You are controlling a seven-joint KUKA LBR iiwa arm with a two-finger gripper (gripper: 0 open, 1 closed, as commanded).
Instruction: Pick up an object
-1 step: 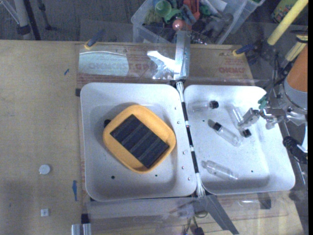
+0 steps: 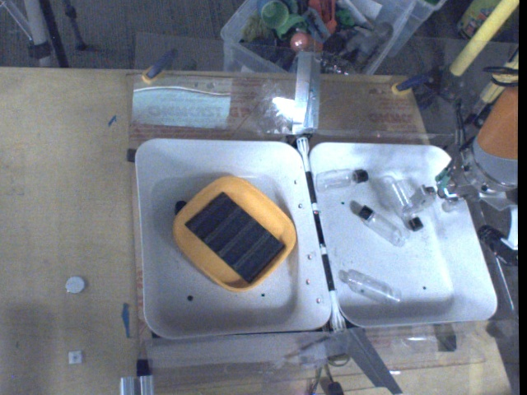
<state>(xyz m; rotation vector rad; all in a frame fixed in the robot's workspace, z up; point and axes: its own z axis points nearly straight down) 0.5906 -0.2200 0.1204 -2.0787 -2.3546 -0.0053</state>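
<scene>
the arm (image 2: 501, 138) sits at the right edge of the right bin (image 2: 461, 299), with its orange band showing and the gripper (image 2: 451, 189) low beside the bin's right rim. the tool is too blurred and partly cut off to say how it stands, so i cannot tell its state, and nothing shows as gripped. this looks like the approach step: the arm is at the bin but not yet over any object.

the candidates lie in two places. in the left bin (image 2: 156, 245) rests a yellow pad (image 2: 235, 233) with a dark ribbed panel on top, tilted diagonally, near the bin's middle. in the right bin lie several clear vials with black caps: one near the top left (image 2: 339, 178), a loose cluster (image 2: 395, 204) in the upper middle, and one lying alone (image 2: 370, 285) toward the front. the cluster is nearest the gripper, so the next move likely calls for swinging in over it, lining up across one vial's narrow width and coming down. the vials are round and clear, so they may roll or slip.

the bins sit side by side, touching, on a tan bench (image 2: 58, 179). behind them is a clear tub (image 2: 329, 15) of coloured toys on a grey floor, and a yellow tube (image 2: 490, 23) slants in at the top right.
</scene>
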